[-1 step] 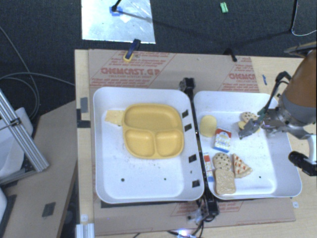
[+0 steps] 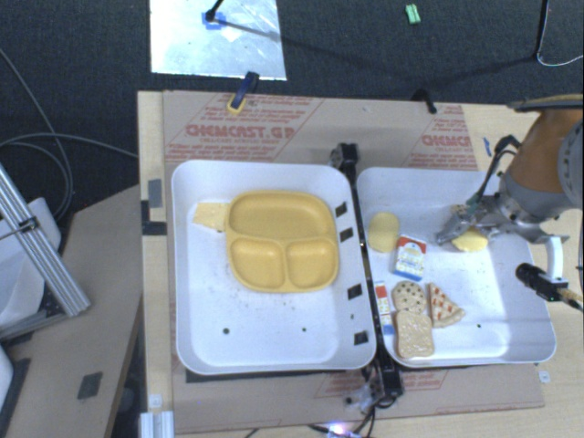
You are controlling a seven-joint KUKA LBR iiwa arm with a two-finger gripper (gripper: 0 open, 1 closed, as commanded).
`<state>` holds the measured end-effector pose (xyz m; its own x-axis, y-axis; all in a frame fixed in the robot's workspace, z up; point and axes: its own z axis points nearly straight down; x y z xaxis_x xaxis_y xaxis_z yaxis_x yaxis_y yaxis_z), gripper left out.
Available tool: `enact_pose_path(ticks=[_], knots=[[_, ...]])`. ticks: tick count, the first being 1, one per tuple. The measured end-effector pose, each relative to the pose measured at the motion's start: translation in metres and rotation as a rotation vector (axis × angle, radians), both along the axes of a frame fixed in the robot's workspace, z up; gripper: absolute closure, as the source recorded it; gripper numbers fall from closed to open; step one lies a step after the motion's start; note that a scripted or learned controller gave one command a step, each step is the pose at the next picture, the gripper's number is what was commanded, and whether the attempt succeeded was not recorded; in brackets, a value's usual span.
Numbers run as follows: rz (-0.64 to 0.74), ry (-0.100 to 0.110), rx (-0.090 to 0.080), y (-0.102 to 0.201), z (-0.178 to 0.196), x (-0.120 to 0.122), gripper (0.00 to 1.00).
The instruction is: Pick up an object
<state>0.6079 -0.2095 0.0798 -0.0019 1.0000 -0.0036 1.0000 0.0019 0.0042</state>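
Note:
My gripper (image 2: 463, 227) is low in the right bin (image 2: 516, 343), near its far right side, touching or just above a pale yellow piece (image 2: 473, 242). The arm's grey wrist and orange band come in from the right edge. Other objects lie in the same bin. A yellow rounded lump (image 2: 383, 231) is at the left. A small white, blue and red carton (image 2: 411, 257) is beside it. A chocolate-chip cookie (image 2: 408, 296), a pizza slice (image 2: 444, 307) and a tan cracker (image 2: 414, 334) lie toward the front.
The left bin (image 2: 265, 340) holds a yellow divided plate (image 2: 278, 240) and a flat pale yellow slice (image 2: 211, 215) by its left wall. A black divider (image 2: 358, 245) runs between the bins. A small striped packet (image 2: 381, 297) lies against the right bin's left wall.

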Motion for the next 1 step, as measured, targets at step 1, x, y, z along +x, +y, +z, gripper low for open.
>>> enact_pose_path(ticks=[1], knots=[[0.001,-0.002,0.002,0.0026,0.0163,-0.0005,1.00]])
